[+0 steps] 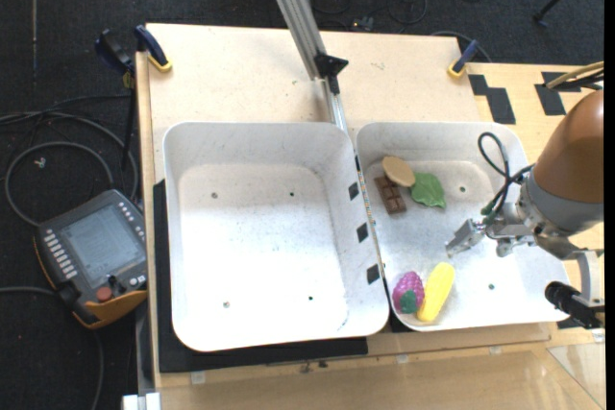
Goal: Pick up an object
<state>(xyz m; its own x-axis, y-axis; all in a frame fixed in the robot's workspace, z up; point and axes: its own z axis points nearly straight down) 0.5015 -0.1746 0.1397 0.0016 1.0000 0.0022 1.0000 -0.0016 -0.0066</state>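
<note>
White bins (pixel 252 149) hold yellow corn (pixel 435 292), a purple, perhaps grape, bunch (pixel 407 285), and a green leaf (pixel 429 190).
</note>
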